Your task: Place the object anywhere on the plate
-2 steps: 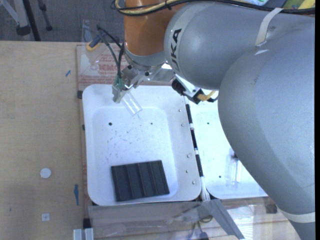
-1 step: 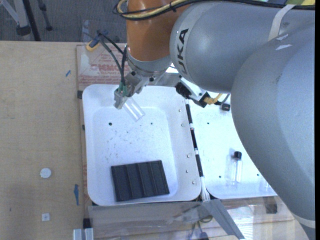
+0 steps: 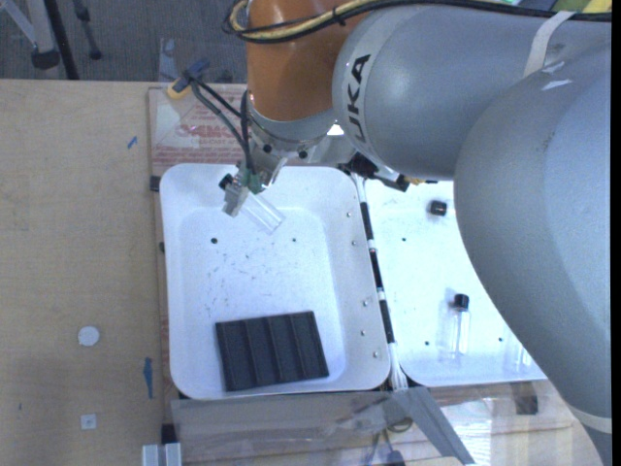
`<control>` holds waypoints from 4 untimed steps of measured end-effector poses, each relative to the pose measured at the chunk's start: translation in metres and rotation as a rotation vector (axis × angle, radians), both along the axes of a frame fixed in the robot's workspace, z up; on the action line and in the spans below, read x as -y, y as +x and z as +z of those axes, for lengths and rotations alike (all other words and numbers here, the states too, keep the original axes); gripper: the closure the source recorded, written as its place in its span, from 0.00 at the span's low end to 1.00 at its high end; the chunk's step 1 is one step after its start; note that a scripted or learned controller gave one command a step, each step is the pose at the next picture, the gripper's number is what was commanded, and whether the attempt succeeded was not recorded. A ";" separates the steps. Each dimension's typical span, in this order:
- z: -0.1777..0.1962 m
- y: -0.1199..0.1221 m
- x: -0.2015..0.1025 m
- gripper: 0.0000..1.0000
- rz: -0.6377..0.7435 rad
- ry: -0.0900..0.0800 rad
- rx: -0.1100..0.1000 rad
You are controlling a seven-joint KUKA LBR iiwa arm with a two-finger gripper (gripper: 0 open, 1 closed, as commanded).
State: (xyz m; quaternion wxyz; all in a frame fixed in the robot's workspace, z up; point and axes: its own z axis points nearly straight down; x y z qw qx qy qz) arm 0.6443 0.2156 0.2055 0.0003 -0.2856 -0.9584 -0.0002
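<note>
At the near edge, the tabletop point(image 3: 78, 260) carries two shallow white bins side by side. In the left bin point(image 3: 184, 260), close to its near wall, lies the plate point(image 3: 272, 349), a dark grey ribbed rectangle lying flat and turned slightly askew. The bin floor beyond it is flecked with small dark specks.

In the right bin point(image 3: 412, 260), about level with the plate's far edge, a clear vial with a black cap point(image 3: 456, 323) lies on the floor, cap toward the far side.

Farther back in the left bin, well apart from the plate, is the object, a clear tube point(image 3: 267, 214). It slants from upper left to lower right, and its upper end meets the tip of the end effector point(image 3: 236, 197), which reaches down at the bin's far end. The tip is small and blurred, so I cannot tell whether the end effector is apart, together or clamped on the tube.

About level with it, a small black cap point(image 3: 439, 207) sits alone in the right bin.

Above the end effector rise the orange band point(image 3: 291, 47) and the grey arm point(image 3: 466, 85). Behind the left bin lies a sheet with red print point(image 3: 199, 129).
</note>
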 end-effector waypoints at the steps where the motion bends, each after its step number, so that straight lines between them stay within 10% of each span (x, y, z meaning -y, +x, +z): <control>1: -0.009 -0.018 -0.010 1.00 0.351 0.001 0.001; 2: -0.012 -0.045 -0.010 1.00 0.755 0.002 0.002; 3: 0.038 0.019 -0.010 1.00 0.942 0.001 0.010; 4: 0.001 0.022 -0.010 1.00 1.389 0.002 0.005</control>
